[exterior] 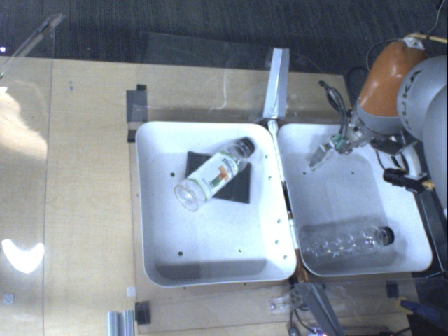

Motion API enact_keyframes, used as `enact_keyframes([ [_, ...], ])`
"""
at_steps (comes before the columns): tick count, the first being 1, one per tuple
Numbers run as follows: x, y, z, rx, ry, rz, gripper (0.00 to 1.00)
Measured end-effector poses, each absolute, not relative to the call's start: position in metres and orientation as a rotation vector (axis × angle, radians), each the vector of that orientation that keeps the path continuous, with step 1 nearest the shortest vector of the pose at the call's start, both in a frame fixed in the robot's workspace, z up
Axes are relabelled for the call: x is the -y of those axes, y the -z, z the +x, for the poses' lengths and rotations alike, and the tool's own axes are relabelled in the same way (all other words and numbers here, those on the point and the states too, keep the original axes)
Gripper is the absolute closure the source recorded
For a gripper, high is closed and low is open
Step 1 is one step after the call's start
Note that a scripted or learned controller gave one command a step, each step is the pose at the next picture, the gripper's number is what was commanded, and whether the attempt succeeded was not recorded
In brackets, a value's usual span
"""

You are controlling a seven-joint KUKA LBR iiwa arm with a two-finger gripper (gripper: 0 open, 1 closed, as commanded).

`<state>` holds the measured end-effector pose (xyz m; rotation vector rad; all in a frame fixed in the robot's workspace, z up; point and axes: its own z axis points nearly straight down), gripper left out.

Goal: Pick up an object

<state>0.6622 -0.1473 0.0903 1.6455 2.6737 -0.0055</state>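
In the left bin [162, 208], a clear bottle [213, 173] with a white and orange label lies on its side, its dark cap toward the back right. It rests across a flat black square [239, 186]. A clear ribbed plastic bottle [346, 241] with a dark cap lies along the front wall of the right bin [371, 187]. My gripper [320, 157] hangs over the back left part of the right bin, pointing down and to the left. It is well apart from both bottles, and I see nothing held in it.
A metal divider post [276, 82] rises behind the seam between the bins. The arm's orange band [388, 75] and grey wrist stand over the right bin's back right corner, with cables beside them. Bare wooden bench [77, 187] lies left of the bins.
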Motion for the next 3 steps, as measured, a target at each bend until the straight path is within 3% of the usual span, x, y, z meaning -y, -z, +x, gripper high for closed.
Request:
enact_keyframes([
  [1, 0.156, -0.107, 0.667, -2.749, 0.005, 1.532, 0.00],
  [2, 0.164, -0.123, 0.556, -2.650, -0.004, 1.675, 0.00],
  [3, 0.163, -0.135, 0.559, -2.645, -0.010, 1.671, 1.00],
])
